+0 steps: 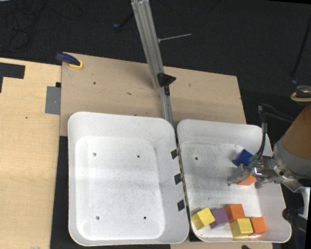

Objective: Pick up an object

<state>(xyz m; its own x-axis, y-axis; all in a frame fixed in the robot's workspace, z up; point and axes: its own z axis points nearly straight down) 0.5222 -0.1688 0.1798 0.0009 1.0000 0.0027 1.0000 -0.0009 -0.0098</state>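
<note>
The two-finger gripper (245,176) sat low inside the right-hand shallow white plastic bin (214,141), near that bin's right wall and about midway along it. Whether it was spread or pressed together could not be told; the metal parts at the wrist blurred together there. The grey arm with its orange band (303,137) came in over the bin's right rim.

A small blue block (244,157) lay just beside the gripper on its far side, touching or nearly touching the metal. A small orange block (247,180) showed right under the gripper's tip, partly covered by it. Could not tell whether either block was actually pinched.

Remaining blocks were clustered along the near edge of the same bin, toward its near-right corner: a yellow cube (204,217) at the left end, a purple block (220,216) touching it, an orange block (235,211) behind that, a second yellow cube (241,228) nearest the rim, and another orange block (258,225) at the right end of the cluster. All were packed close, most touching a neighbour.

The left-hand shallow white plastic bin (89,128) adjoined the right one, the two joined by small black clips (177,178) along their shared edge.

Both bins rested on a light wooden bench top (110,83). A slanted aluminium rail (151,49) rose from the bench's far side behind the bins. A small blue-and-yellow clamp (69,59) sat at the bench's far-left corner.
</note>
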